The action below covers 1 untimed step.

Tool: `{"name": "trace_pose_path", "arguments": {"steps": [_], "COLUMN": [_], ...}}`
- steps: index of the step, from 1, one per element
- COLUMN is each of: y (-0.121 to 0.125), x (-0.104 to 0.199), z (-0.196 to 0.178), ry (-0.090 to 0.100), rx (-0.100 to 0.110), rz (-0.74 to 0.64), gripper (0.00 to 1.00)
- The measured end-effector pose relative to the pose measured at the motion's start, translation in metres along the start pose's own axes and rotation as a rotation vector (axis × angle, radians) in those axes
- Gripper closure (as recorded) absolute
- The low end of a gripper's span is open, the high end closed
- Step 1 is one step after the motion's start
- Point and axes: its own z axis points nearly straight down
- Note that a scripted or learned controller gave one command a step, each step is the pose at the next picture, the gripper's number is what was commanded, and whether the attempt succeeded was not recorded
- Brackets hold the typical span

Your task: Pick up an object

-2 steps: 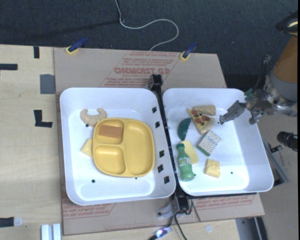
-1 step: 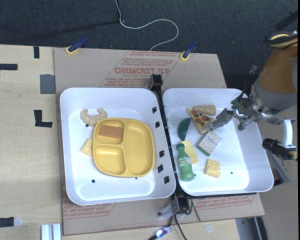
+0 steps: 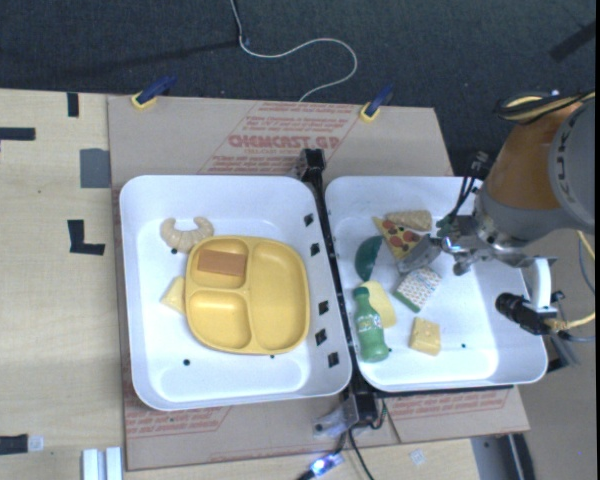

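Observation:
My gripper (image 3: 436,251) hangs low over the right bin (image 3: 480,368), on the end of the grey arm with the orange band (image 3: 525,163). It sits just right of a toy pizza slice (image 3: 404,230) and just above a small white-and-green checkered block (image 3: 418,288). A dark green piece (image 3: 368,256) lies left of the pizza. Along the bin's left side stands a green bottle (image 3: 371,326) with a pale yellow piece (image 3: 382,298) beside it. A yellow cheese wedge (image 3: 426,336) lies near the front.
The left bin (image 3: 145,203) holds a yellow divided plate (image 3: 265,303) with a brown slab (image 3: 222,261) on it, a tan curled pastry (image 3: 184,231) and a pale yellow wedge (image 3: 173,294). A black divider (image 3: 325,258) separates the bins. A cable runs behind the bench.

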Motion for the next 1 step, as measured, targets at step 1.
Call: {"name": "trace_pose_path", "arguments": {"steps": [1], "y": [-0.0001], "x": [0.0012], "z": [0.0531], "ry": [-0.002], "rx": [-0.003], "rz": [0.001], "gripper": [0.00]}}
